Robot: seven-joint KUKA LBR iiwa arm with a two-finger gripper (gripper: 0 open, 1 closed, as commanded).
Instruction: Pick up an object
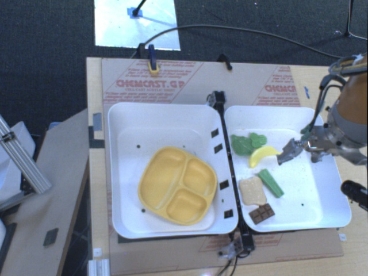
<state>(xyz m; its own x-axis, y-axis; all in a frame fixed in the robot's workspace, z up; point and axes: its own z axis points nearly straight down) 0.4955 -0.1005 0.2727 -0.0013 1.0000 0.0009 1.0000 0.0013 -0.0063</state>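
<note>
Camera view looks down at a slant on the worktop [172, 76], which carries two shallow white bins side by side. Left bin [123, 125] contains a yellow divided tray [177, 184] lying flat. Right bin [328, 206] contains the candidate objects: a green leafy piece [248, 143] near the divider, a yellow banana-shaped piece [263, 154] touching its lower right side, a green stick [270, 183] below that, a tan square piece [252, 190] just beside the stick, and a brown chocolate-like piece [263, 213] near the front wall. The arm enters from the right, and the gripper [289, 152] sits low over the right bin, its tip just beside the right end of the banana-shaped piece. The state of the jaws cannot be determined at this resolution; nothing is visibly held. The step in hand is judged to be the approach to a grasp, with the banana-shaped piece as the nearest target. For a sound grasp, centre the tool over the narrow width of the piece, not its curved length, and descend vertically until contact with the bin floor is close. Avoid the adjoining leafy piece, which may be trapped or pushed aside. Lift slowly and confirm retention before moving off.
</note>
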